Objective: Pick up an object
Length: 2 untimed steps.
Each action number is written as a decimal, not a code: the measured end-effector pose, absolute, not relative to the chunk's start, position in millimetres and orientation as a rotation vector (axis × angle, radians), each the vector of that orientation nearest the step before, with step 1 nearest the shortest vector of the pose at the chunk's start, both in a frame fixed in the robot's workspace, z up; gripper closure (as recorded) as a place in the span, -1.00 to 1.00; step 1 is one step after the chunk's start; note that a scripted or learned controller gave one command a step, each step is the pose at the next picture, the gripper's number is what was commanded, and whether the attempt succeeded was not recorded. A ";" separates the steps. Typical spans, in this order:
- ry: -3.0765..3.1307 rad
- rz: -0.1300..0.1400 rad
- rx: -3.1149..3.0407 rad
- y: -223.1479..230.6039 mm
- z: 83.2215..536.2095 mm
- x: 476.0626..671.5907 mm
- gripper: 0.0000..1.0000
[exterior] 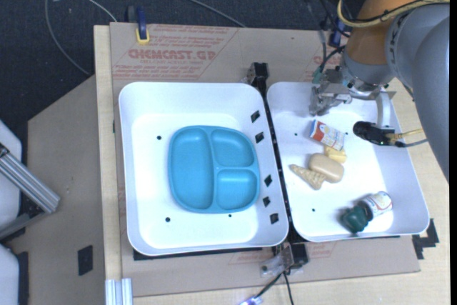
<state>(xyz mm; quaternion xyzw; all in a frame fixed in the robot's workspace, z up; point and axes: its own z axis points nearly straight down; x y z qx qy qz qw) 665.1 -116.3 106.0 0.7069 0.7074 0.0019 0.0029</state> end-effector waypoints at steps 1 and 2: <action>2.220 0.003 2.220 -124.6 155.8 661.7 1.00; 2.217 0.006 2.218 -130.8 218.1 659.6 1.00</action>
